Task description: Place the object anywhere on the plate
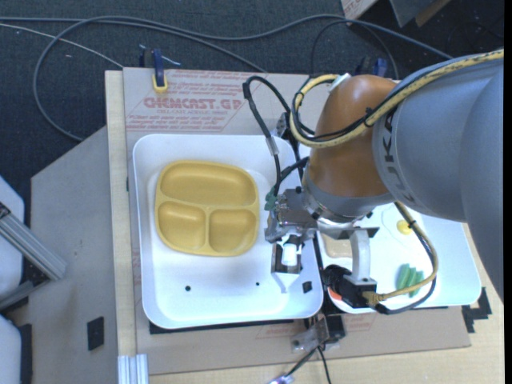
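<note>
We note the end effector point(286, 269) low over the left bin point(160, 310), near its right wall. Plate point(210, 206) lies just up-left of it, long axis left-right. We cannot tell its state, nor make out any object in it.

I see two white bins point(152, 214) on a board point(128, 134), cables point(64, 38) on dark floor, a blue clamp point(158, 64).
</note>
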### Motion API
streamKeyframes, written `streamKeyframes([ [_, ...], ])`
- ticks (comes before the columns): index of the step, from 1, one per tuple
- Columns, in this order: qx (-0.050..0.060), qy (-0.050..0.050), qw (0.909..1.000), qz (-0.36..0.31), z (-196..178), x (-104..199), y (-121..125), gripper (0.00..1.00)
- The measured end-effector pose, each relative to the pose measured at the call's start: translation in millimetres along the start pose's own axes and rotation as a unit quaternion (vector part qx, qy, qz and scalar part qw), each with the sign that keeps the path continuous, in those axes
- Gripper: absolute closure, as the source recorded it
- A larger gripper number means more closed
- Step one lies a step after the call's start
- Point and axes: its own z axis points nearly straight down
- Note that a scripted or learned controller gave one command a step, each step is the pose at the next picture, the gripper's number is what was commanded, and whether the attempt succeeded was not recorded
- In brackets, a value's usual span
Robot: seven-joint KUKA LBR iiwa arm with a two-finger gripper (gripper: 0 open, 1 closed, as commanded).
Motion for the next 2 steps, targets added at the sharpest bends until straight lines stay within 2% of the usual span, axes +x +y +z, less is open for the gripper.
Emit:
streamKeyframes([
  [1, -0.004, -0.001, 1.0000, 0.001, -19.0, -6.1, 10.3, 1.00],
  [2, -0.003, -0.001, 1.0000, 0.001, -18.2, -6.0, 9.9, 0.00],
])
